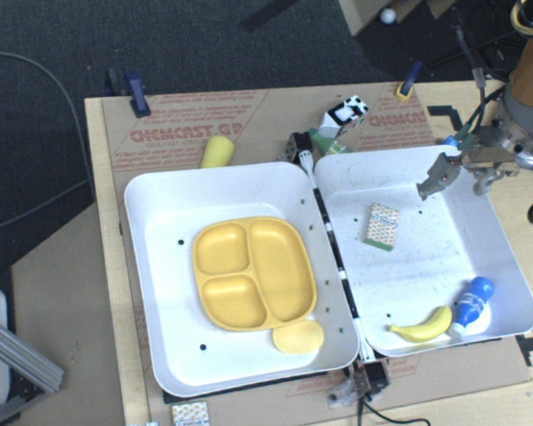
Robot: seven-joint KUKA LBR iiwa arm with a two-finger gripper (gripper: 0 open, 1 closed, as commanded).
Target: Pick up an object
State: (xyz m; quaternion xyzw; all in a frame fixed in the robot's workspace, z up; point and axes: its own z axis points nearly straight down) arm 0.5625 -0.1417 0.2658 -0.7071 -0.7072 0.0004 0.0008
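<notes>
While the arm waits at the far right, the scene reads from the left like this: the left bin (pixel 151 262) holds a yellow divided tray (pixel 253 273) in its middle, with a small pale yellow disc (pixel 298 336) touching the tray's near edge. Behind this bin, on the bench board, lies a yellow cylinder (pixel 216 151).

The right bin (pixel 502 235) holds three loose things. A small speckled packet (pixel 381 225) lies alone toward the bin's far left part, with bare white floor all around it. At the near edge, a banana (pixel 422 326) lies just beside a blue and white bottle (pixel 471 305), the two touching or nearly so, both close to the bin's wall.

The gripper (pixel 440 177) hangs over the far right corner of the right bin; whether it is spread or closed cannot be told, and nothing is seen in it.

The packet looks the easier pick: it sits apart, so a straight descent should meet no neighbour. Lying flat, it may slip from a pinch. The banana and bottle crowd the wall, leaving little room there.
</notes>
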